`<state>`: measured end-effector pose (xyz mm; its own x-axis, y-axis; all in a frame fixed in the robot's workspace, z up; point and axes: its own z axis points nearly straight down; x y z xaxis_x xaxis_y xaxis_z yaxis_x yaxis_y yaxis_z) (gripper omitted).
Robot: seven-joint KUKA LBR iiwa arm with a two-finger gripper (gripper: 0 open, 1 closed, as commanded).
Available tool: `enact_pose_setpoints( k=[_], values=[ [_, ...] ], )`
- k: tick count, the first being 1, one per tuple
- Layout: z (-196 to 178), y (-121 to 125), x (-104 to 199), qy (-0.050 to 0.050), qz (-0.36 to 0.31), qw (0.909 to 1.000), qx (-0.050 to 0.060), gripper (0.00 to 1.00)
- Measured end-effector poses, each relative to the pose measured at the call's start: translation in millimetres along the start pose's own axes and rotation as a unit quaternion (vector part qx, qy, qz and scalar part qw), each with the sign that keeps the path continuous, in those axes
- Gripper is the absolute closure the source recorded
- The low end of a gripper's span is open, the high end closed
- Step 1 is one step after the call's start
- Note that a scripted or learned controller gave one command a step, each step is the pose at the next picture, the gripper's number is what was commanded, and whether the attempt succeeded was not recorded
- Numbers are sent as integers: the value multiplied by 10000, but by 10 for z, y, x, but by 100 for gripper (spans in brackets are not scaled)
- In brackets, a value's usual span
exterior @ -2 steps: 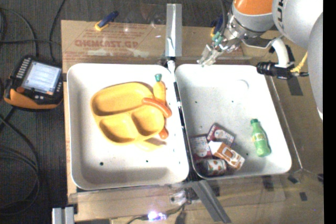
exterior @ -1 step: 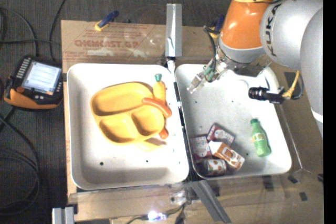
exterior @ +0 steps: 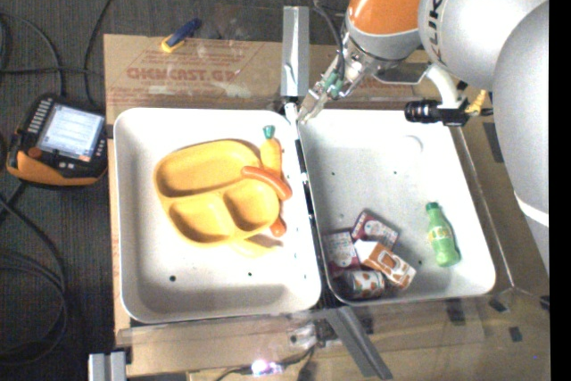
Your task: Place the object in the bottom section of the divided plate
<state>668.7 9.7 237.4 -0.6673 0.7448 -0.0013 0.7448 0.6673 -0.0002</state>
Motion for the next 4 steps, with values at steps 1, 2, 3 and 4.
enact_pose_setpoints(
  k=[1,2,3,4],
  values=[
    [542,-303,478,12,-512,9987,7,100],
    [542,-297,483,15,-517,9987,-2,0],
    [-1179,206,548,-2,-939,9956,-13,0],
    [-1270,218,552,-6,-944,9955,-20,100]
  ],
)
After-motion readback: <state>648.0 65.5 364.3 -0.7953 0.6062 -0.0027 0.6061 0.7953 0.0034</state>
